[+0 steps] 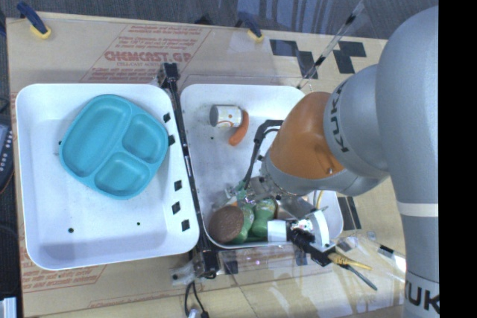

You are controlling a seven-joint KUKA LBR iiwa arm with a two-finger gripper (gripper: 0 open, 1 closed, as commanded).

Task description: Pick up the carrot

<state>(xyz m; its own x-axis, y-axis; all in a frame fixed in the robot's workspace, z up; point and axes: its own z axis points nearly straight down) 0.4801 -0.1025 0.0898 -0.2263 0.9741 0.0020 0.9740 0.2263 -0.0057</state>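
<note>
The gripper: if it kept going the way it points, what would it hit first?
The gripper seems to point down into the right bin, at the near-end pile. It would probably meet the green item or brown round item first; depth is unclear. The carrot lies well off that line.

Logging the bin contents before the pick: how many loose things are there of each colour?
Blue: 1, the divided plate
Orange: 1, the carrot
Grey: 1, the small can
Brown: 1, the round lump
Green: 1, the green item
Total: 5

High slanted view over both bins (45, 182)
</note>
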